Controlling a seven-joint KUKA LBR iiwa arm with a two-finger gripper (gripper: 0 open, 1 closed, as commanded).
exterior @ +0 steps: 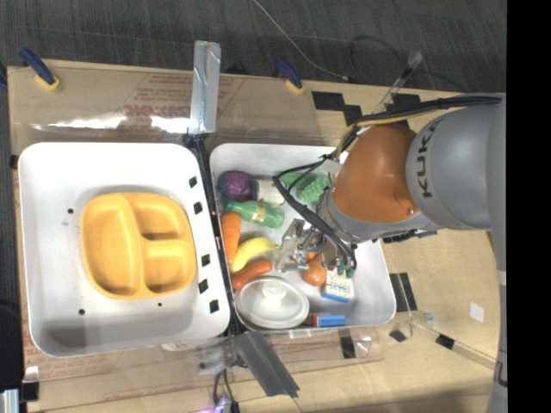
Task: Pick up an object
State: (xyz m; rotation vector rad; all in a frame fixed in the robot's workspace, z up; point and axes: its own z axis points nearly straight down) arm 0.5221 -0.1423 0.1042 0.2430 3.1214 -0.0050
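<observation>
Two bins (34,231): tray (138,243), toy food (250,252).

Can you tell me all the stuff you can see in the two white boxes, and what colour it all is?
Shallow white bins: 2, white, side by side on the bench.
Divided plastic tray: 1, yellow, in the left bin.
Round purple vegetable toy: 1, purple, top left of the right bin.
Green bottle-shaped toy: 1, green, below the purple one.
Carrot toy: 1, orange, along the right bin's left wall.
Banana toy: 1, yellow, beside the carrot.
Round lidded bowl: 1, white, bottom of the right bin.
Small box: 1, white and blue, right of the bowl.
Blue clamps: 2, blue, on the bench's top edge.
Robot arm: 1, grey with an orange band, over the right bin.
Gripper: 1, metal, low among the toys.
</observation>
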